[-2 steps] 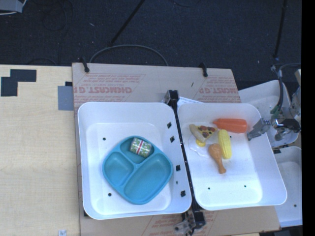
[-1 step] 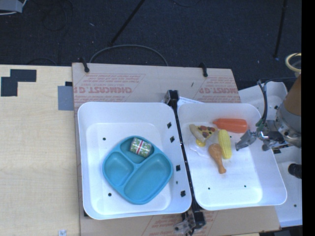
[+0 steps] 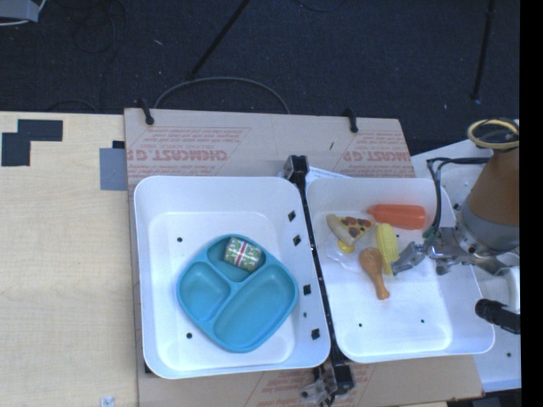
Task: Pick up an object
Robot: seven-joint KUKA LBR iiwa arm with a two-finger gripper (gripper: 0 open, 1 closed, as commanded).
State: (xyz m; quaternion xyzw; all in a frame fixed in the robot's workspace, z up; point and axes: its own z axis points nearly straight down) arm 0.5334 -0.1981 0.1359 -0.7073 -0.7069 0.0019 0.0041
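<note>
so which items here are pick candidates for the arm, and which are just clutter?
In play:
gripper, in the right bin
corn cob
chicken drumstick
pizza slice
orange carrot-like piece

Lying about:
blue divided plate in the left bin
small can in the plate's top compartment

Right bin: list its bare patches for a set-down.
The right bin has bare floor along its near edge, below the drumstick. Crowded above: pizza slice, corn, carrot, with the gripper beside them.

Both white bins [image 3: 161,219] smooth, glossy plastic; blue divided plate [image 3: 246,312] plastic, slight sheen. Bench [image 3: 59,261] pale matt wood. Backing board [image 3: 254,142] printed cardboard.
</note>
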